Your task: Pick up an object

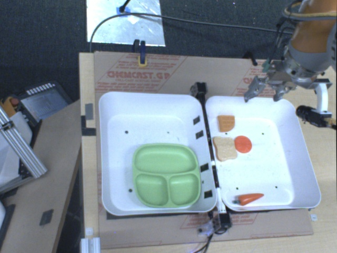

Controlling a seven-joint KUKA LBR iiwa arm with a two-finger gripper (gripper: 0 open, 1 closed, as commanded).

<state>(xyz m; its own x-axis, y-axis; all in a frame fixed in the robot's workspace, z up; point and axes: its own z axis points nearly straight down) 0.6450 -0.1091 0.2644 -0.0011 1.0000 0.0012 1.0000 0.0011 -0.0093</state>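
The right bin (295, 141) holds an orange-brown square piece (226, 123), a pale bread slice (225, 148), a red round slice (243, 144) touching the bread's right side, and an orange carrot (249, 198) near the front wall. My gripper (267, 90) hangs open above the right bin's far rim, its two fingers spread apart with nothing between them. It sits up and to the right of the orange-brown piece, clear of every object.
The left bin (113, 141) carries a green three-compartment plate (166, 174). A black divider with clips (204, 136) runs between the bins. A cable (210, 22) and a shiny metal sheet (125, 15) lie behind the bench.
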